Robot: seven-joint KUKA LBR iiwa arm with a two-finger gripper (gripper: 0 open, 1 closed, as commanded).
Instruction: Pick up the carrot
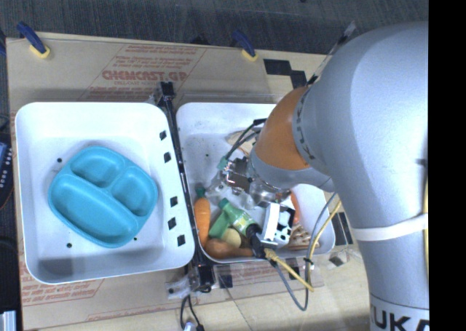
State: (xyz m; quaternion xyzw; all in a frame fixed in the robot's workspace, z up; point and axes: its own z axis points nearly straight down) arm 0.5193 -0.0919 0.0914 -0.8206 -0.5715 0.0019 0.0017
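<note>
A dark ribbed floor lies behind the bench (109,60), which is covered in brown printed cardboard held at its far edge by blue-and-yellow clips (33,40). Two shallow white bins sit side by side on it, their inner walls touching along a black strip.

The left bin (29,177) has plenty of open room: a blue divided plate (102,195) lies in its middle, tilted toward the near-left corner, with bare white floor all around it and along every wall.

The right bin (193,140) is crowded. The grey arm (371,140) with its orange band (280,140) comes in from the right and covers most of the far and right part of the bin, leaving only a strip of bare floor along the left wall and far-left corner. The claw (237,177) hangs low over the bin's middle, just above the cluster of things; it is too tangled with cables and shadow to tell whether it is spread or pressed together, and nothing can be seen between its tips.

The carrot (202,217) lies in the near-left part of the right bin, close beside the left wall, pointing roughly away from the camera. Just right of it sit a green piece (234,218) and a pale yellow one (231,236), with a brown thing (218,249) along the near wall.
</note>
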